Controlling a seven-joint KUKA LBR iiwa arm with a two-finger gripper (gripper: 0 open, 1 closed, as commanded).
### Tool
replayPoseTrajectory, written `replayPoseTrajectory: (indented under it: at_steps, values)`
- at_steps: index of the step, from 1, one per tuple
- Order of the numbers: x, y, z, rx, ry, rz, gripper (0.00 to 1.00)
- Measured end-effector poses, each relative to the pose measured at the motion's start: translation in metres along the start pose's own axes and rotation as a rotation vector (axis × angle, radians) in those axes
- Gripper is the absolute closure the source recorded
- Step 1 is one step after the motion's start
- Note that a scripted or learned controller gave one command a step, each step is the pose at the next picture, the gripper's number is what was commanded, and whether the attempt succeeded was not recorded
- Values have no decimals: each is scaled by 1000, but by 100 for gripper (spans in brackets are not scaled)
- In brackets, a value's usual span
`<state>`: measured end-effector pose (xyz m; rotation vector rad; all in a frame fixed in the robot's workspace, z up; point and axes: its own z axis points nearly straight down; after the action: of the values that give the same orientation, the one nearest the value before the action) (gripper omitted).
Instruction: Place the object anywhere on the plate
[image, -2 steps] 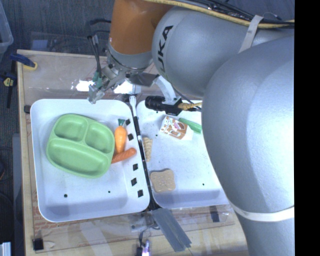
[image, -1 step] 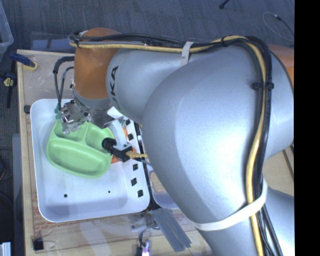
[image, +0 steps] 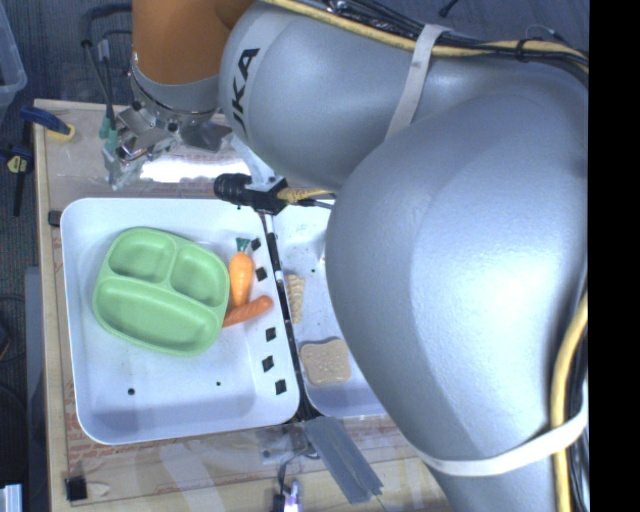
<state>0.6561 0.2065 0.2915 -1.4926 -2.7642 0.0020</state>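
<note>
A light green plate (image: 160, 290) with three compartments lies in the left bin (image: 150, 410), toward its back left. Two orange carrot-like pieces rest just right of the plate: one upright (image: 240, 277), one lying slantwise (image: 247, 311) and touching the plate's right rim. My gripper (image: 122, 155) hangs beyond the back left corner of the left bin, over the bench, well apart from the plate and the carrots. Nothing lies on the plate.
The grey arm covers most of the right bin (image: 340, 405). A tan bread slice (image: 325, 362) and a pale beige piece (image: 295, 292) lie in the strip of it that shows. A black cable end (image: 235, 187) sticks out above the divider (image: 280, 320).
</note>
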Motion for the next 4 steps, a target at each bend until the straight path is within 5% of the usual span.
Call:
replayPoseTrajectory:
  at_steps: [1,2,3,4]
  values:
    - [10,-62,183,-6,2,-78,100]
    - [-27,-159,201,4,3,36,100]
    - [-132,-135,101,1,1,146,100]
    - [-91,-82,36,1,1,4,100]
